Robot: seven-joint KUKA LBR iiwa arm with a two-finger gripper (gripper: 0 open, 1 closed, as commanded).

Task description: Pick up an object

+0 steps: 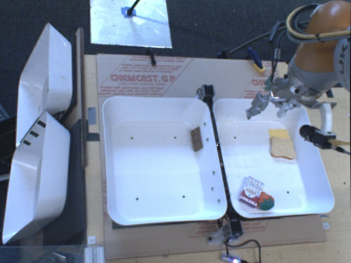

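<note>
My gripper [271,108] hangs over the far edge of the right bin [315,171], fingers spread apart and nothing between them. In that bin, a slice of toy bread [282,148] lies at the right with a yellow cheese square [278,133] just behind it. A small red-and-white packet [250,191] and a red strawberry-like toy [265,201] lie near the bin's front. A brown chocolate-like bar [196,138] rests in the left bin [137,201], close to its right wall. The gripper is above and behind the bread and cheese, apart from both.
Two more white bins [38,147] lean at the far left, off the bench. A metal sheet [130,14] lies at the back. A black divider [216,147] runs between the two bins. Cables and a black fitting [311,133] hang by the arm's right side.
</note>
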